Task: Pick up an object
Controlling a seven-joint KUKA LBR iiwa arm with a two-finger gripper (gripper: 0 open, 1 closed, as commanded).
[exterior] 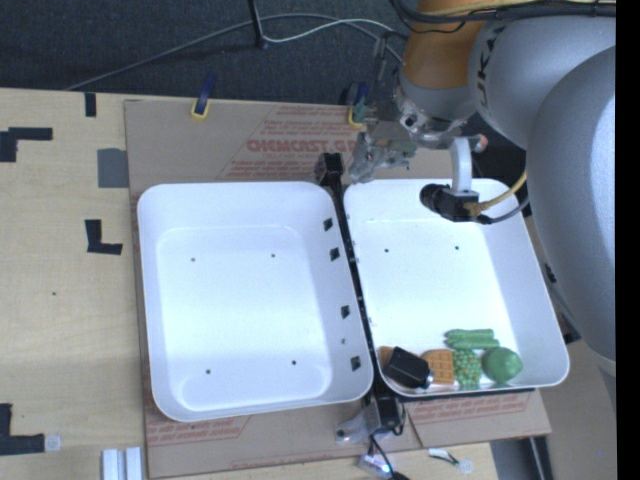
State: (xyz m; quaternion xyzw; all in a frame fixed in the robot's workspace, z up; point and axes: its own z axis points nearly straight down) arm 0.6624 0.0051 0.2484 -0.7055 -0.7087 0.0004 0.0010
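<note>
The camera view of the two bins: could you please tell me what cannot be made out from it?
- The tool, at the far rim between the bins: small and blurred against the cardboard, so its state is unclear.
- The arm: cut off by the top and right edges.
- The black object and the orange object in the right bin: too small to identify, and the black one overlaps the orange one.
- The green objects: clustered, count unclear.

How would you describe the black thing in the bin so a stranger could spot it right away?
Look at the right-hand white bin, then down to its near edge, where a few small items sit in a row. The black object is the leftmost but one, next to an orange piece; it is the only dark item among orange and green ones.
</note>
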